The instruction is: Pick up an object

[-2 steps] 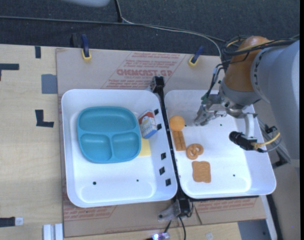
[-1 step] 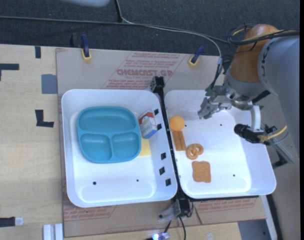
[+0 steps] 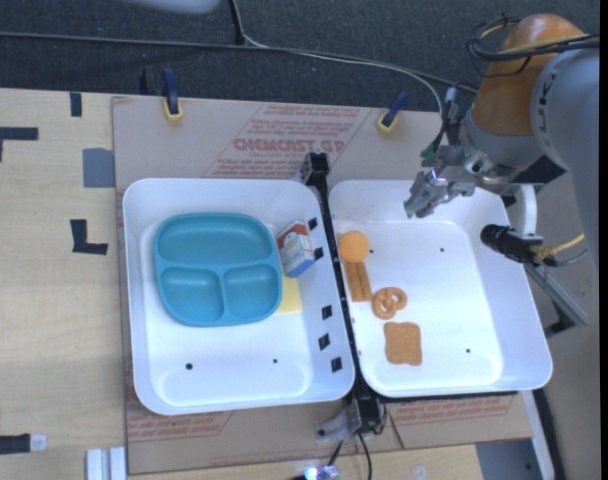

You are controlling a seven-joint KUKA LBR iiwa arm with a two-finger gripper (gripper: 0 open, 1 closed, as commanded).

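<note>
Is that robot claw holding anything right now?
Nothing is held. The gripper hovers over the right bin's far edge, apart from the orange foods.

Glossy white plastic bins [image 3: 144, 298], smooth blue plastic plate [image 3: 216, 268], matt cardboard sheet [image 3: 274, 143], pale wood bench [image 3: 44, 318]

Bright, even light; slightly soft focus
</note>
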